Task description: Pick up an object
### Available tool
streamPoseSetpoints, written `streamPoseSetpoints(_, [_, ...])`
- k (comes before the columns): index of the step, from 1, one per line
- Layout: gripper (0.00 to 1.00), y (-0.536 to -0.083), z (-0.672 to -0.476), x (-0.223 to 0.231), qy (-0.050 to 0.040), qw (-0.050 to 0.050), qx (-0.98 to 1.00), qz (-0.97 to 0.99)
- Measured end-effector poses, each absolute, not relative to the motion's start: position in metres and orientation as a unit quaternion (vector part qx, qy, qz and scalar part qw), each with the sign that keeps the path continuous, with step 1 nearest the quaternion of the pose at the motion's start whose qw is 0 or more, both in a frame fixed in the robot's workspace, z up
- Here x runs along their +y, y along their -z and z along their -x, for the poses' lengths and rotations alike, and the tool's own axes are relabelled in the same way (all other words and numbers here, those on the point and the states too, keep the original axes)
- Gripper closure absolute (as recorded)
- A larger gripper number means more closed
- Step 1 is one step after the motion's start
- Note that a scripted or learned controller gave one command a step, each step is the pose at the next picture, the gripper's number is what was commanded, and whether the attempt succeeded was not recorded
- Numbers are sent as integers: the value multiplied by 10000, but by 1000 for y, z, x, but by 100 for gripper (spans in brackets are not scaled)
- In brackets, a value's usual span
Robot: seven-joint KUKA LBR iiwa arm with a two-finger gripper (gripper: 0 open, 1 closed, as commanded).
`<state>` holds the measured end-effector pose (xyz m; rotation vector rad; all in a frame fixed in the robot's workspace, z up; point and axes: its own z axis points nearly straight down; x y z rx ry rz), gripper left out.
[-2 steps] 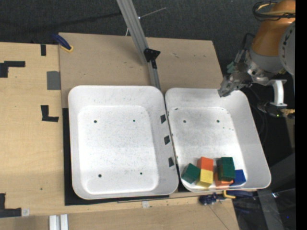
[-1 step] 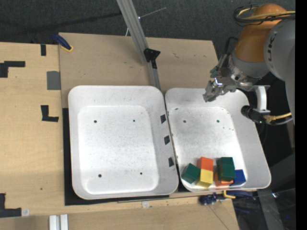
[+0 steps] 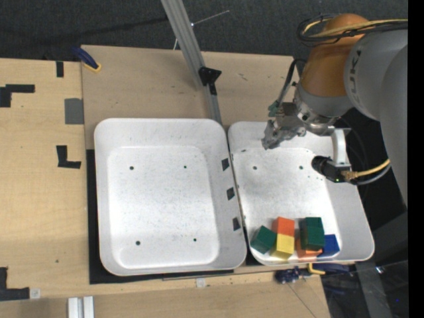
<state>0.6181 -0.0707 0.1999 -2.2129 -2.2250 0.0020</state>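
Below the two-finger gripper (image 3: 273,138), well apart from it toward the near rim of the right-hand shallow white bin (image 3: 278,177), we found the task's candidates: a tight cluster of small, hard-looking coloured blocks. We could not tell how the gripper was set, as it was too small and dark against the bin's far rim. The cluster held a dark green cube (image 3: 264,238), an orange block (image 3: 285,225), a yellow block (image 3: 284,244), a taller dark green block (image 3: 312,232) and a blue block (image 3: 330,244), all touching or just beside one another. We judged them light, stiff and not fragile, with smooth faces that could slip under a shallow pinch. The dark green cube, nearest the left-hand shallow white bin (image 3: 159,191), seemed to us the easiest hold: two of its opposite flat sides looked free of neighbours. The blocks packed farther in offered little room for a finger to enter.
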Motion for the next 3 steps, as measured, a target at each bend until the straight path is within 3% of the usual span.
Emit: streamPoseSetpoints(3, [100,-230,-573,75,5,8,-7103,7039])
